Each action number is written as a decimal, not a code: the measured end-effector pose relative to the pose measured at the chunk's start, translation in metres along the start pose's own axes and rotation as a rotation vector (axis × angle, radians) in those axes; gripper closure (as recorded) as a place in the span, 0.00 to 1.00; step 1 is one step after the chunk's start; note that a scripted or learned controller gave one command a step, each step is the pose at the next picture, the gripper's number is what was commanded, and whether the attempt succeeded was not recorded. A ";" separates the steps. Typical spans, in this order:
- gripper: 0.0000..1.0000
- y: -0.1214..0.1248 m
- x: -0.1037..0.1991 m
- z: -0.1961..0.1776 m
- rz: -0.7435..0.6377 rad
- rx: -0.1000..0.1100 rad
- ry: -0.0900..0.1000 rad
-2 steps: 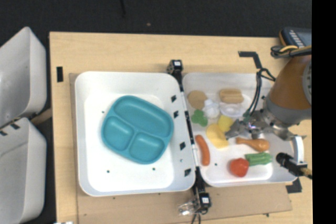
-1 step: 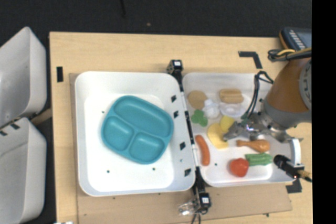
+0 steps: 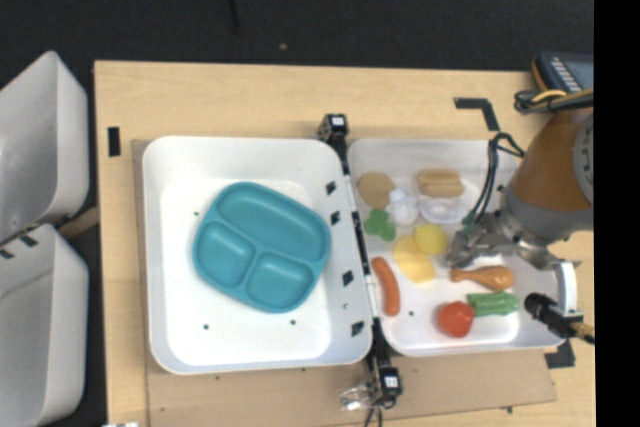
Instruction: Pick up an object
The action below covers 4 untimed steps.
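I see jaws low in right bin, over drumstick; aperture — I cannot tell. Risk: crowding, lemon nudged, drumstick skids, grasp fails.

You have two white bins on a tan bench. One holds a teal plate; the other a red tomato, yellow block and an orange sausage.

I'm seeing toy foods lying loose in the right bin: red tomato, orange sausage, yellow block, green piece, possibly a drumstick.
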<state>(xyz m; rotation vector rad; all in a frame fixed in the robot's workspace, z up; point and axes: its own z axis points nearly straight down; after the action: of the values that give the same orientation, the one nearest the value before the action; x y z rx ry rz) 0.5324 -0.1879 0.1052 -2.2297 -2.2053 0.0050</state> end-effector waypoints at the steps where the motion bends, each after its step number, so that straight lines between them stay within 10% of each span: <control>1: 1.00 0.005 -0.009 -0.058 -0.003 -0.010 -0.004; 3: 1.00 0.004 -0.021 -0.135 -0.010 -0.007 -0.003; 4: 1.00 0.015 0.021 -0.130 -0.017 -0.004 -0.001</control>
<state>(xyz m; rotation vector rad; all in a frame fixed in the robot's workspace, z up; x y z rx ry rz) 0.5481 -0.1670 0.2349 -2.2135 -2.2267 0.0016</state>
